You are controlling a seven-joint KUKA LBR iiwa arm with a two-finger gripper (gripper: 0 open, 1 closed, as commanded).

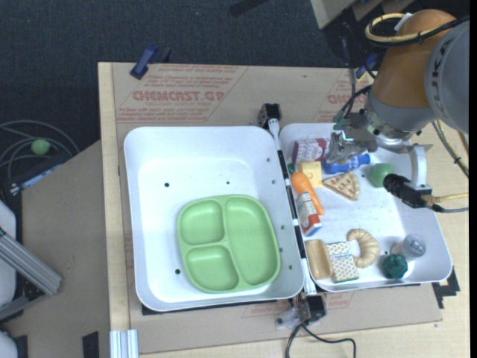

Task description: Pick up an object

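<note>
While the arm (417, 66) reaches in from 3 o'clock, its tool (344, 149) hangs low over the right bin (436, 237), at approx 12 o'clock of that bin's pile; can't tell if it's open or closed, since wrist hardware blocks the tips. Candidate objs sit right there: a blue item (359, 160) touching the tool's underside, a triangular cracker-like piece (343, 186) just beside at 6 o'clock, a green ball (378, 174) near at 4 o'clock. My read: step = descent/grasp attempt, nothing lifted yet. Next move calls for a firm close on one obj, then a straight rise w/o snagging neighbours. Left bin (149, 162) carries a green divided plate (226, 242); both bins sit on the table (119, 200).
</note>
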